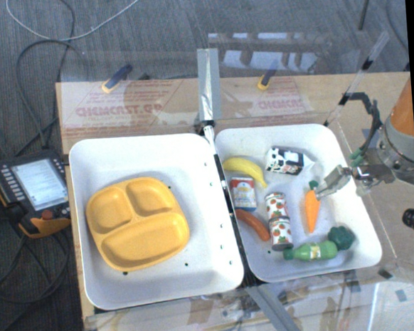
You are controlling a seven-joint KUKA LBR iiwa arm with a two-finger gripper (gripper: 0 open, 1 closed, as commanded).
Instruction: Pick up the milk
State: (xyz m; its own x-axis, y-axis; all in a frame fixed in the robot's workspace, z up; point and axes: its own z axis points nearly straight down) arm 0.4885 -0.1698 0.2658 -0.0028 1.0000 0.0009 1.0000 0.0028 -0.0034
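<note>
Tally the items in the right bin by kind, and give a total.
Milk carton: 1
Banana: 1
Carrot: 1
Sausage: 1
Cans: 2
Red-labelled packet: 1
Green bottle: 1
Broccoli: 1
Total: 9

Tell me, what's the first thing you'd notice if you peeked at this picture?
Probably the big yellow divided plate, sitting alone in the left white bin. Next, the right white bin crowded with toy food: a banana, an orange carrot, a green bottle and the cow-spotted milk carton lying near the bin's far edge. The robot's gripper reaches in from the right, just above the carrot.
</note>
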